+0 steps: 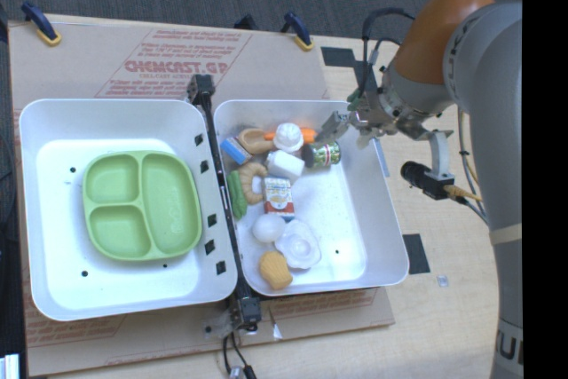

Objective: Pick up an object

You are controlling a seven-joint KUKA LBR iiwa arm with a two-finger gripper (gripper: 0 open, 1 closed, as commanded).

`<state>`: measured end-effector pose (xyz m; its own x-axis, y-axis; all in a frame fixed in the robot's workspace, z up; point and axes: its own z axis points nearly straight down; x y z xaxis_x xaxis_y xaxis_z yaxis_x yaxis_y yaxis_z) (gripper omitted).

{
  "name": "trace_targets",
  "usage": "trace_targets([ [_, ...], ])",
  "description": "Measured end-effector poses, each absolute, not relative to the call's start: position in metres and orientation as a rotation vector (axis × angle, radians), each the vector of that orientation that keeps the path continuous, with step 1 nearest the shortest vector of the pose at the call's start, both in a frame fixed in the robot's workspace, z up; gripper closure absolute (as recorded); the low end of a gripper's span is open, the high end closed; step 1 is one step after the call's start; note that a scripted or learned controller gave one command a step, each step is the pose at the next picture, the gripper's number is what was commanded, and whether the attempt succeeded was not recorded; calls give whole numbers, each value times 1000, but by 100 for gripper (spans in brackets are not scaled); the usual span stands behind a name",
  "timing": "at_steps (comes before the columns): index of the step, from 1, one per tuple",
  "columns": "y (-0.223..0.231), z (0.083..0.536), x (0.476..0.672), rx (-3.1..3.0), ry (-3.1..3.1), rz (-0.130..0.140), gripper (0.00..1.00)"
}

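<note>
The right bin [373, 217] holds a heap of small items along its left and far side. Among them are a white bottle [287, 136], a white block [284, 164], a small carton with a red label [279, 194], a white round piece [266, 229], a clear lid-like cup [300, 245] and a yellow lump [276, 270]. A small green and silver can [325, 155] lies just right of the heap. My gripper [331, 130] hangs over the bin's far right part, right above this can and beside an orange piece [307, 135]. I see nothing lifted.
The left bin [44, 280] carries a light green divided plate [142, 206]. A black clamp bar [213, 173] runs between the bins. Blue clips [297, 28] hold the cardboard at the back. The arm's grey body and cables [444, 173] stand along the right bin's right side.
</note>
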<state>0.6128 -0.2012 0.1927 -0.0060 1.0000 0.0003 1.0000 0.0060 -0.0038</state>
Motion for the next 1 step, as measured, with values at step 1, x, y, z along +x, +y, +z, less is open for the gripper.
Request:
trace_targets([
  [1, -188, 130, 640, -2214, -2225, 2, 0],
])
